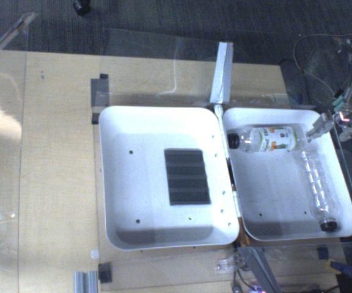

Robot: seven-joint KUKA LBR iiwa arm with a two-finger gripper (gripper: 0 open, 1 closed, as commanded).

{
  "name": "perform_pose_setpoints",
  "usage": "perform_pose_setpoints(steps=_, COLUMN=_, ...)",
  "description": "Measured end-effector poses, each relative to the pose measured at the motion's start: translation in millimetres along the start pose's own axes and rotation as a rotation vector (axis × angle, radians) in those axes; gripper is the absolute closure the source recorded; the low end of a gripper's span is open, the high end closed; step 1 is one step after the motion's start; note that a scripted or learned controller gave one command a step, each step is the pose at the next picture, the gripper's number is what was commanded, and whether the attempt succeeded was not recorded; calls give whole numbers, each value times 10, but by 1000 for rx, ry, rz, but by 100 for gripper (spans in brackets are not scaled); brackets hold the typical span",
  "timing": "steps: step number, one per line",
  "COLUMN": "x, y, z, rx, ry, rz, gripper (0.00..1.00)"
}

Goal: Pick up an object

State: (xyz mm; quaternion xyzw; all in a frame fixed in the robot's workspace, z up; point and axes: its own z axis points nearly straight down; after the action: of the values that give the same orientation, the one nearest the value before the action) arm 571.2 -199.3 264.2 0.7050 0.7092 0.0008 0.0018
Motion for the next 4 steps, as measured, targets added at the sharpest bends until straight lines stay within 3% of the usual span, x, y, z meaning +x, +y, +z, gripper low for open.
perform_pose_setpoints(steps=1, x=694, y=278, z=1025, rx=0, ry=2, rz=-164, gripper=0)
perform_pose_setpoints(steps=2, x=1371, y=667, z=533, rx=-3, ry=2, rz=-257, gripper=0)
perform_pose_setpoints(steps=3, x=1406, y=628, z=347, rx=-2, ry=1, rz=-254, gripper=0)
perform_pose_setpoints(steps=4, x=954, y=661, z=1450, rx=-3, ry=1, rz=-266, gripper=0)
